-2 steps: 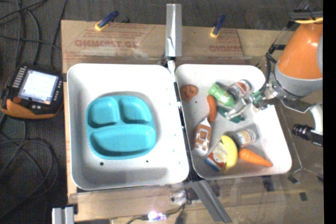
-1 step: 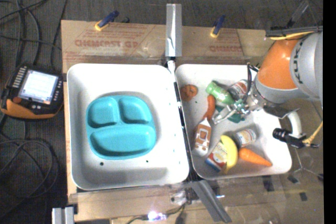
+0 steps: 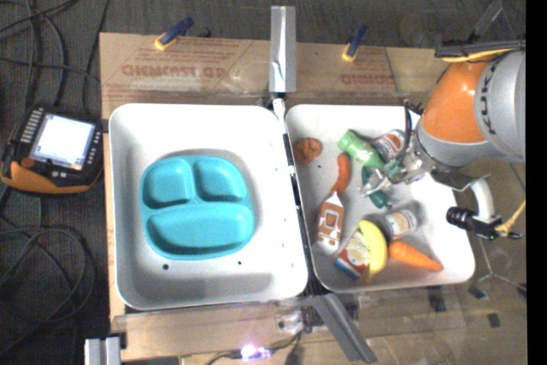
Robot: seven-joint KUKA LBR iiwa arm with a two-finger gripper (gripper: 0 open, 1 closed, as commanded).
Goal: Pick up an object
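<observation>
The right bin (image 3: 461,256) holds several items. A green bottle (image 3: 359,147) and a small can (image 3: 391,143) lie at its back, with a brown round piece (image 3: 308,150) and an orange-red sausage shape (image 3: 342,173) to their left. My gripper (image 3: 386,173) hangs low over the bin's middle, just in front of the green bottle and the can, above a small teal item (image 3: 379,199). Nearer the front lie a sauce bottle (image 3: 330,220), a yellow fruit (image 3: 373,239), a small carton (image 3: 350,259), a second can (image 3: 399,223) and a carrot (image 3: 415,256).
The left bin (image 3: 128,141) holds a blue divided plate (image 3: 198,205). A metal post (image 3: 282,47) stands behind the bins' shared wall. The grey arm with its orange band (image 3: 457,111) comes in over the right bin's far right corner. A teach pendant (image 3: 55,148) lies left of the bench.
</observation>
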